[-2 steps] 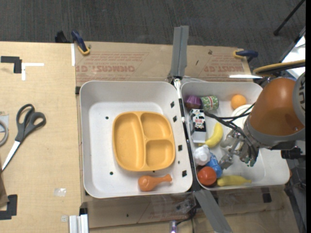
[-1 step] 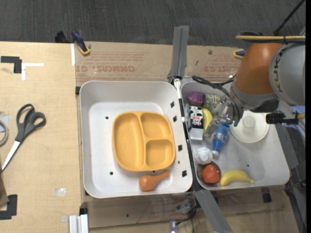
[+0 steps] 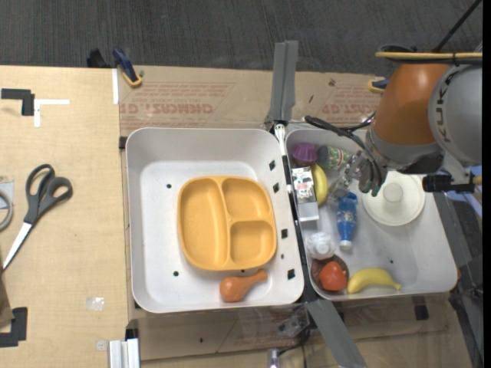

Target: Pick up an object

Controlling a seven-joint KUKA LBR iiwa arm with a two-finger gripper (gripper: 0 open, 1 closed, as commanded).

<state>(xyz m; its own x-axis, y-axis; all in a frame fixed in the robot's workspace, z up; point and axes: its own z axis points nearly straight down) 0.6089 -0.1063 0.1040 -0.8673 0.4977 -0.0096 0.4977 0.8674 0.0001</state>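
Observation:
My gripper (image 3: 360,173) hangs over the back of the right bin (image 3: 430,278), just right of a green can (image 3: 331,158) and above a blue bottle (image 3: 347,219). Near it lie a purple object (image 3: 305,153), a small yellow fruit (image 3: 320,184) and a white box (image 3: 304,186). Under the wrist sits a white round dish (image 3: 394,199). A clear bottle with a white cap (image 3: 319,244), a red fruit (image 3: 332,276) and a banana (image 3: 374,280) lie toward the front. Nothing visibly hangs from the gripper.
In the left bin (image 3: 146,205) an orange divided plate (image 3: 227,222) lies with an orange drumstick-shaped toy (image 3: 242,284) in front of it. Scissors (image 3: 38,198) lie on the bench at the far left. A grey divider bar (image 3: 284,83) runs between the bins at the back.

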